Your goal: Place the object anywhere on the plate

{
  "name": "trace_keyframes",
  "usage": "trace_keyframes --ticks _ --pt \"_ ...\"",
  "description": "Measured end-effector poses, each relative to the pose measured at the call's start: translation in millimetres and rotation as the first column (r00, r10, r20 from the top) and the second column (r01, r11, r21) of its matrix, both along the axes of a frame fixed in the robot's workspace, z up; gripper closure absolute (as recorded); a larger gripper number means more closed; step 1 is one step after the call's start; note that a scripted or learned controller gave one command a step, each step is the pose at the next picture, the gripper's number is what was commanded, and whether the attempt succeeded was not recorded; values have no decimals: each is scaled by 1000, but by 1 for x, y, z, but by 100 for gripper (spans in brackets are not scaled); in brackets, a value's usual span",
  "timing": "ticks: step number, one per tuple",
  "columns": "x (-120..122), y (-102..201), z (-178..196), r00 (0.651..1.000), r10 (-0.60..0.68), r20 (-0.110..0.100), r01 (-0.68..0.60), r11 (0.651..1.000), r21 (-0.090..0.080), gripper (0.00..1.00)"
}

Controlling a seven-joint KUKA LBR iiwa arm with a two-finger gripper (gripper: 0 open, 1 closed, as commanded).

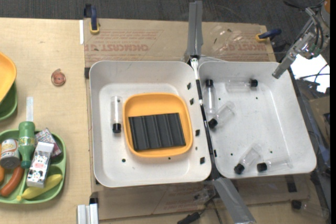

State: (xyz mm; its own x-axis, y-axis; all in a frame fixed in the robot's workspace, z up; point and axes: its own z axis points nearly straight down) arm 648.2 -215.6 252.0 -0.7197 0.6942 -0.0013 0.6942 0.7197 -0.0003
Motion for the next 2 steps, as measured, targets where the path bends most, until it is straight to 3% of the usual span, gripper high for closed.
trace_keyframes --ticks 1,2 --pt "7 -6 -14 992 126 2 -126 992 0 0" --pt "0 -7 21 994 110 5 -110 994 -1 0"
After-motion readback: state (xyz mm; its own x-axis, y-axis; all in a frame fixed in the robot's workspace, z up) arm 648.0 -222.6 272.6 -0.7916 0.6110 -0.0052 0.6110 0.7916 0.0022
